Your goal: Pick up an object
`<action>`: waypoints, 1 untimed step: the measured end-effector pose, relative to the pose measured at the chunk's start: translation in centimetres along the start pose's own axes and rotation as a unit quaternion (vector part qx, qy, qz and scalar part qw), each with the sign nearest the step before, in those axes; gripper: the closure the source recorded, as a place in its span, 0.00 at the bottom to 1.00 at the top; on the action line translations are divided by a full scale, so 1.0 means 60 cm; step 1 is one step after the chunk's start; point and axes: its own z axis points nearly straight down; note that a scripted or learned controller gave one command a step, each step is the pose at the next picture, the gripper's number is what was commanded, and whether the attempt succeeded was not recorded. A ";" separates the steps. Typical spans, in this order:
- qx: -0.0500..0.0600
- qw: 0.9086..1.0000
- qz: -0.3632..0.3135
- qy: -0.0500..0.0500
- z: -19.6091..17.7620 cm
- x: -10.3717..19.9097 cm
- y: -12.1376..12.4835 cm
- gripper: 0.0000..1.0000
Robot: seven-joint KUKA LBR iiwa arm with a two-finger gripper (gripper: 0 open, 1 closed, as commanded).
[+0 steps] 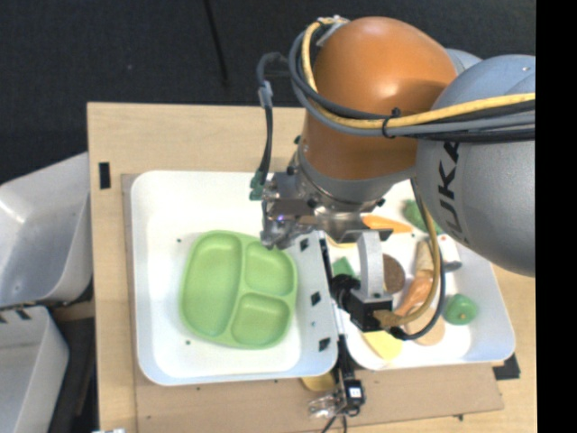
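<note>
While "KU" reads on the grey arm point(478, 179), a green divided tray point(239, 289) lies in the left bin point(153, 269); I cannot tell the pincer's state.

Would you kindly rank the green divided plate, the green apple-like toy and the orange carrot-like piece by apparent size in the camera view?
1. Green divided plate, by far the largest.
2. Green apple-like toy.
3. Orange carrot-like piece; the arm hides part of it, so its place against the toy is unsure.
</note>
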 end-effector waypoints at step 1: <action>0.004 1.000 0.006 -0.003 0.077 -0.121 0.001 1.00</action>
